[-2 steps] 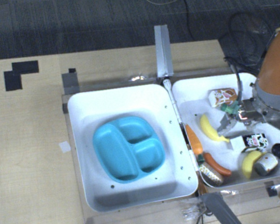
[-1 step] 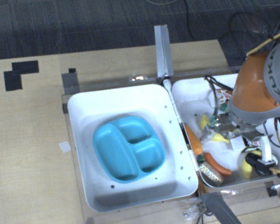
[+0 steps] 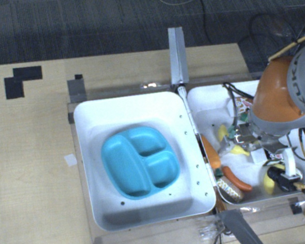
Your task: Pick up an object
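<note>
- The pincer [image 3: 245, 140] hangs low inside the right shallow white bin [image 3: 209, 104], under the grey arm [image 3: 285, 98] with its orange band. The arm's bulk covers it, so I cannot tell whether it is open or closed.
- A small yellow plastic piece [image 3: 237, 149] lies right at the pincer's lower-left edge. Whether they touch cannot be made out.
- A second yellow piece [image 3: 222, 132] sits just to the pincer's upper left.
- Further left of the pincer, a long orange carrot-shaped toy [image 3: 210, 152] lies along the bin's left wall.
- Below and left of the pincer, an orange-red sausage-shaped toy [image 3: 238, 179] lies slantwise, beside a brown ridged round piece [image 3: 230, 190] in the bin's near-left corner.
- Bare white floor lies above and left of the pincer, toward the far wall.
- Well to the pincer's left, past the shared rim, the left shallow white bin [image 3: 92, 133] holds a light-blue three-compartment plastic plate [image 3: 141, 160], with bare floor all round it.
</note>
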Available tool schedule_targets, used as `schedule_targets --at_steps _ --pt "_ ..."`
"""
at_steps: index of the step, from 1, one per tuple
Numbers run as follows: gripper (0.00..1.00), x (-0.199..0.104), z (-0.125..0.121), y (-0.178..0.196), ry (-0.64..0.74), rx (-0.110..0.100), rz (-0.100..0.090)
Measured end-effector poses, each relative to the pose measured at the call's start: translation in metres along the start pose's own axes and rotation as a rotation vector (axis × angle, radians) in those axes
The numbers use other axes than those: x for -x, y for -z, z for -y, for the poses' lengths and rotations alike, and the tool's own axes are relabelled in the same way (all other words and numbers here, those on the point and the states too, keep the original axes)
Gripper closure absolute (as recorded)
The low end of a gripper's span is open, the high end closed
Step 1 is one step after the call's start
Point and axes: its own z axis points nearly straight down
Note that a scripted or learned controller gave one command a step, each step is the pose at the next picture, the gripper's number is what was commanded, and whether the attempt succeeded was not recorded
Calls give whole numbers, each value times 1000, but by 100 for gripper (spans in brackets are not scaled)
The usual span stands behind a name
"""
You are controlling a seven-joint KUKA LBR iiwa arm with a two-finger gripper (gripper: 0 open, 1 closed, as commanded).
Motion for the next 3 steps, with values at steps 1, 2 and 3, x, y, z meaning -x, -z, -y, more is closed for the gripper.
schedule_targets --at_steps 1,2,3 --pt "0 25 -11 34 71 -6 -5" --pt "0 4 -4 0 145 -2 -2" --pt "100 3 -5 11 147 1 -3"
